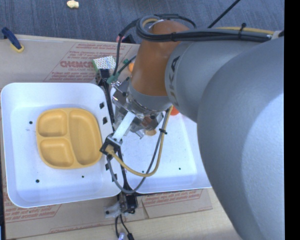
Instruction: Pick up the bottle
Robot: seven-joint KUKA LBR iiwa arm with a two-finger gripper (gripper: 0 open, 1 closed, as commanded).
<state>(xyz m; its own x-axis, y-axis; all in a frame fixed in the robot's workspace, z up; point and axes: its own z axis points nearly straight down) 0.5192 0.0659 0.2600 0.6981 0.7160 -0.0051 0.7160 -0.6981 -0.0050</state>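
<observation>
Camera view: arm (215,84) over right bin (185,159); bottle hidden.

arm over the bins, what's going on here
The grey arm reaches in from the right and hangs low over the right bin, its orange band above the wrist. Its hand sits near that bin's left side, with a small orange-brown thing just under it; whether that is the bottle, or is gripped, cannot be told. The left bin holds a yellow divided tray, untouched.
</observation>
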